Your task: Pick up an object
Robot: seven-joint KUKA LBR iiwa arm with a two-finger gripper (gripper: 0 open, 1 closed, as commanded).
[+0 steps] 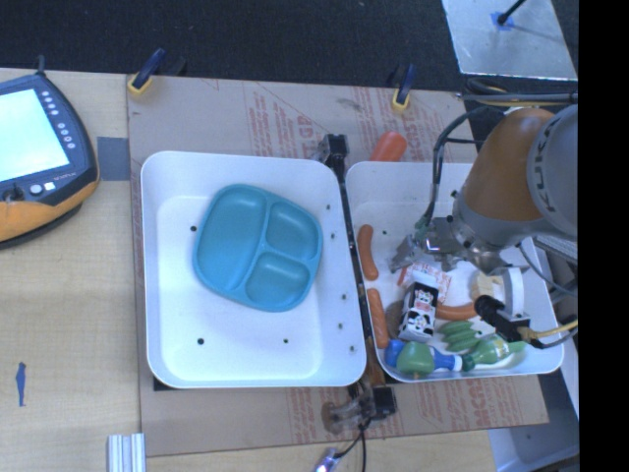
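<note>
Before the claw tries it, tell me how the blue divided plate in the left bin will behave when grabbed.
The blue divided plate looks like moulded plastic, so probably stiff and light for its size. It lies flat in the left bin, wide and shallow, so it should slide rather than roll or tip. Its smooth, low rim may be slippery and hard to pinch.

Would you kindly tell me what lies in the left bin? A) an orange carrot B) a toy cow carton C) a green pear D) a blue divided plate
D: the blue plate lies alone in the left bin; the small toys sit in the right bin.
</note>
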